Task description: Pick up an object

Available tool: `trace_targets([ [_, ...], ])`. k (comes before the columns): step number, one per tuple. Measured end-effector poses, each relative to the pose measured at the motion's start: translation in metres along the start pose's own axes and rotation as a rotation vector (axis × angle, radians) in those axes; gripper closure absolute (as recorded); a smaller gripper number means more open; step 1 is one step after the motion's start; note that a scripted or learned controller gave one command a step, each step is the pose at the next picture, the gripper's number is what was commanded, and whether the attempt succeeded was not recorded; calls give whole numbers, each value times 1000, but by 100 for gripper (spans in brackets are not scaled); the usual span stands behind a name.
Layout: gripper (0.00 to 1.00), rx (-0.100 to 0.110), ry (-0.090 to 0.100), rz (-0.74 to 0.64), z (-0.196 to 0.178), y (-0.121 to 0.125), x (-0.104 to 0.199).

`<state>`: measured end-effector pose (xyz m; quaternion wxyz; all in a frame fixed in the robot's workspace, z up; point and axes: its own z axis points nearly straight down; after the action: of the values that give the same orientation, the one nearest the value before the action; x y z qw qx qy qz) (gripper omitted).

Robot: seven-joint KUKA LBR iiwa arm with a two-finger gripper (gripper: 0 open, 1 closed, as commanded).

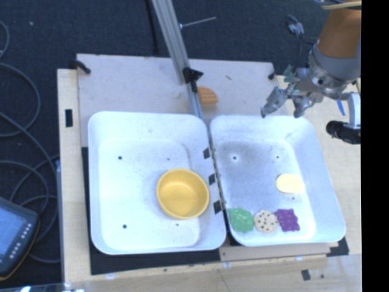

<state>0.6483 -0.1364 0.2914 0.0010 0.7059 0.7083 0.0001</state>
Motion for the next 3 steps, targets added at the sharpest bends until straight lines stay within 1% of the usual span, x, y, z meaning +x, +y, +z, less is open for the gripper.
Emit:
trace_targets([
  [1,0,0,0,0,0,0,0],
  [2,0,5,-1,2,43,-2,2],
  [3,0,6,0,4,91,-10,7],
])
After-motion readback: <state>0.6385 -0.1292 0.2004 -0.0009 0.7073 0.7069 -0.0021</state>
